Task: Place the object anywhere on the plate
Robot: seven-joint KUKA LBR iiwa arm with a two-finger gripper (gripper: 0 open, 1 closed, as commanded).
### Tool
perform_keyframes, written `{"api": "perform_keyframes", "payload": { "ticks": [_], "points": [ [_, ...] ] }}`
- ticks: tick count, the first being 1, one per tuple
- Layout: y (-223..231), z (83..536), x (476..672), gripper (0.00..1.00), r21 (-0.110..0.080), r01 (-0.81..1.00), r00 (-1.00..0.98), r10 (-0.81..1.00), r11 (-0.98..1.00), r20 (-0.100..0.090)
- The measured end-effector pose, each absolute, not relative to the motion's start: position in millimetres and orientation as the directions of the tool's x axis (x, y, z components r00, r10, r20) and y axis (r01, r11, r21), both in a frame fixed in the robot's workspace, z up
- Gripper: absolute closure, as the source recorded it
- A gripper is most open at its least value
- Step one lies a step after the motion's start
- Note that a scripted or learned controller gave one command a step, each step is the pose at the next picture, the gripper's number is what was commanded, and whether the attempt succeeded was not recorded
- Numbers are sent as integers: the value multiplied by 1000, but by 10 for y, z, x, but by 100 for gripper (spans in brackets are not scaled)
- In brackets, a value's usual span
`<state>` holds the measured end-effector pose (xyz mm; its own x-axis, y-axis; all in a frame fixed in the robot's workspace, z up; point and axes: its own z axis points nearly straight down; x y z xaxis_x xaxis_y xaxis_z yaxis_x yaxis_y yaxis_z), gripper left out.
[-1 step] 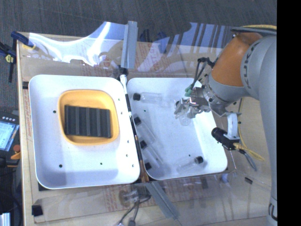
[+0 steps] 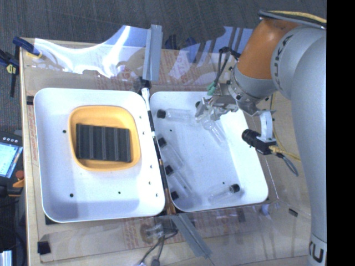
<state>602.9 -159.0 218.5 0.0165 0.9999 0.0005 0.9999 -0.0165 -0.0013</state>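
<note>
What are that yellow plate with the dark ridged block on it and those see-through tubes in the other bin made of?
The plate looks like matte yellow plastic, going by its even colour and soft rounded rim. The block seems dark rubber or plastic, dull and ribbed. The tubes appear to be clear plastic or glass with black caps: the white bin shows through them. Which of the two, the view leaves open.

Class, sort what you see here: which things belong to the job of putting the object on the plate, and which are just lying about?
Job:
yellow plate
clear tubes
hand

Lying about:
dark ribbed block
handheld screen
</note>
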Motion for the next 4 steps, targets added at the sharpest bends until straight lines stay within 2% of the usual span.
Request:
{"api": "perform_keyframes", "payload": {
  "ticks": [1,2,3,4],
  "points": [
    [-1348,2103,6455,100,0,973,-232,973,232,0],
    [-1348,2105,6456,0,0,973,-233,973,233,0],
    [-791,2060,6569,0,-1,866,-501,866,501,2],
    [-289,2177,6569,0,-1,875,-485,875,485,-1]
  ]
}}
